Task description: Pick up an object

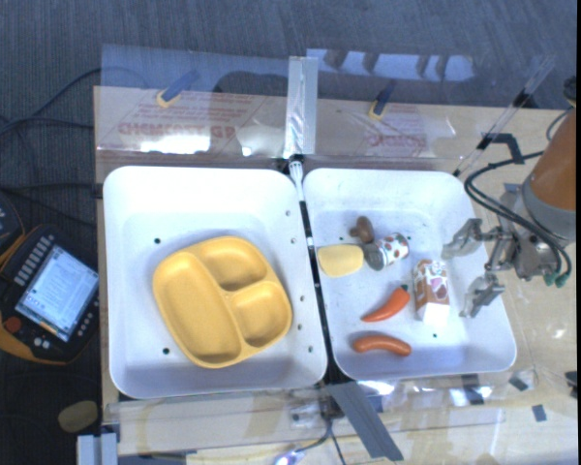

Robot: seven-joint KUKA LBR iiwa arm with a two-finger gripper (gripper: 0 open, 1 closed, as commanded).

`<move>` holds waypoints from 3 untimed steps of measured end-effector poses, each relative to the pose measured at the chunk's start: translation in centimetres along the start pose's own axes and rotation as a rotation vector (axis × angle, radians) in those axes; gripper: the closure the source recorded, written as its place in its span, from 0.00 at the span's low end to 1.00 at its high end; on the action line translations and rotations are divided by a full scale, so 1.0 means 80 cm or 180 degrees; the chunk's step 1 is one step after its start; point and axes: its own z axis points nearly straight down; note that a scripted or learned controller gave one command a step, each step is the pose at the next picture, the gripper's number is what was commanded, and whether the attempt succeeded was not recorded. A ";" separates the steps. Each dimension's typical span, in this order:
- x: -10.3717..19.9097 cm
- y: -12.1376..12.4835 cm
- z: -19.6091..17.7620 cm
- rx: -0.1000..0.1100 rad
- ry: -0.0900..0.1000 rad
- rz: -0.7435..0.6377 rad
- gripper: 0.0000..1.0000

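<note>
Your pincer (474,266) hangs wide apart with nothing in it, just beside the little carton (432,290) in the right bin (484,356). The orange pepper (386,304) lies against that carton. Close crooked and you could push the carton away or grab both.

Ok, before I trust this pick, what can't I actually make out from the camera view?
- Gripper: fingers spread over the right bin, nothing between them; its height above the floor cannot be judged from this slanted view.
- Arm: cut off by the right edge.
- Small carton: label too small to read.
- Brown item and little can: too small to identify; whether they touch is unclear.
</note>
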 end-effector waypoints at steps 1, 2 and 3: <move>-0.134 -0.016 0.076 -0.0002 -0.0003 0.0162 0.00; -0.143 0.051 0.136 0.0000 -0.0037 0.0894 0.00; -0.168 0.120 0.135 0.0019 0.0003 0.1549 0.00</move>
